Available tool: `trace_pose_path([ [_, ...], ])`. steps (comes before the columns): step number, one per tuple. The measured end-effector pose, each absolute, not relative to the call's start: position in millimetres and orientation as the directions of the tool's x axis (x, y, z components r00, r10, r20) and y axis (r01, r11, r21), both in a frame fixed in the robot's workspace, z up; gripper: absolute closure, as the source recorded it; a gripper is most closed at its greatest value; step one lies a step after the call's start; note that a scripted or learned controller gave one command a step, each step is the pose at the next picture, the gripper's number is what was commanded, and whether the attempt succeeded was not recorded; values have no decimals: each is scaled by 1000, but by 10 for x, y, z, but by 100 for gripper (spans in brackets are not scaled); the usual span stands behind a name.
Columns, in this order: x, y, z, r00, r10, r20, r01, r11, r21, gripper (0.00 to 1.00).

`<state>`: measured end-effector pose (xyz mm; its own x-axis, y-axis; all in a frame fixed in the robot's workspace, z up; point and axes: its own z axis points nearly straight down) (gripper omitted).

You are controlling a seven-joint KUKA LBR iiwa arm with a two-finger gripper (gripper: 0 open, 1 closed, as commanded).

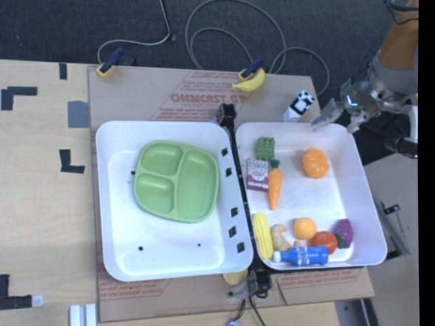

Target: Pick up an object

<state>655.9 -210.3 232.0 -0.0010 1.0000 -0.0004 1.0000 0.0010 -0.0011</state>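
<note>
Two shallow white bins sit side by side on the tabletop (41, 202). Left bin (112, 250) holds a green divided plate (177, 182), smooth plastic with rounded corners. Right bin (363, 202) holds the toy food: carrot (274, 189) with its long axis running near to far, tip pointing toward the near rim; corn cob (262, 236) lying roughly parallel; blue bottle (302, 255) lying crosswise along the near wall; a bumpy orange fruit (315, 163) near the far right corner. End effector (343, 114) hangs above the right bin's far right corner (grey, metallic), touching nothing, gripping nothing; finger spread cannot be judged.
</note>
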Motion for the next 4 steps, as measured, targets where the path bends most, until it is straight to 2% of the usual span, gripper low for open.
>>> trace_pose_path([
  [1, 6307, -2243, 1885, 1, 1000, -1, 1000, -1, -6, 0],
  [2, 6289, -2120, 851, -3, 1000, 0, 1000, 3, -7, 0],
  [3, 6311, -2118, 1011, -4, 1000, 0, 1000, 4, -1, 100],
  [4, 6616, -1470, 1604, -6, 1000, 1, 1000, 6, 4, 100],
])
